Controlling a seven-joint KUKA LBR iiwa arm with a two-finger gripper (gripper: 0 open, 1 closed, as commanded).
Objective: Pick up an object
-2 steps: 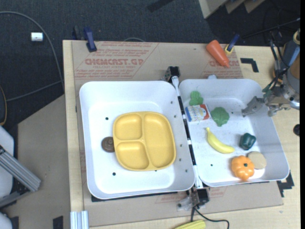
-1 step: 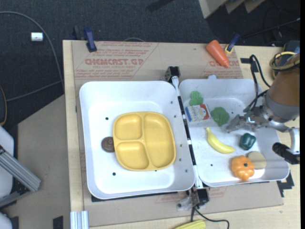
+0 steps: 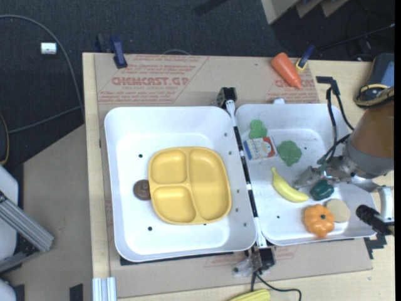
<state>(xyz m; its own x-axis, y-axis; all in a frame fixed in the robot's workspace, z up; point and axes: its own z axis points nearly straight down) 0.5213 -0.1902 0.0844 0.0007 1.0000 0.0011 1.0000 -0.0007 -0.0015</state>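
Your gripper (image 3: 316, 179) hangs low in the right white bin (image 3: 276, 113); you cannot tell its state. The dark green round toy (image 3: 322, 190) beneath it looks light, stiff, slippery: pinch across its middle. Beside it count one yellow plastic banana (image 3: 287, 187), one orange pumpkin (image 3: 318, 219).

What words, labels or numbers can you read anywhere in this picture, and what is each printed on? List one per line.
"CHEMCAST GP", large red print, upside-down style lettering on the brown board behind the left bin.
Smaller red lines above and below it: too blurred to read.
Red print on the board near the orange carrot: blurred, unreadable.
Small carton in the right bin: red and blue label, too small to read.
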